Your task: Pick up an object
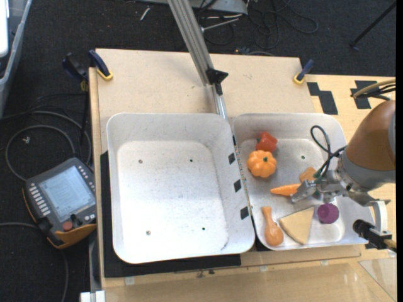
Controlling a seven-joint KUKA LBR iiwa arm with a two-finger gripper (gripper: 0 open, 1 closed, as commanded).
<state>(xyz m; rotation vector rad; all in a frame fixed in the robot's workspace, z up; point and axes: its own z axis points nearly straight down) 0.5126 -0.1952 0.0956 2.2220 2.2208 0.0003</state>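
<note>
Arm over the right bin, gripper (pixel 306 192) low among the toys.

Two white bins sit side by side. The left bin (pixel 126 168) has a bare floor. The right bin (pixel 337 126) holds six things: one red piece (pixel 267 141), one pumpkin (pixel 262 163), one carrot (pixel 284 190), one orange gourd (pixel 272 229), one tan wedge (pixel 299 226), one purple ball (pixel 327 213). The gripper sits at the carrot's right end; I cannot tell its finger spread. A pendant (pixel 60 197) lies on the floor to the left.
</note>
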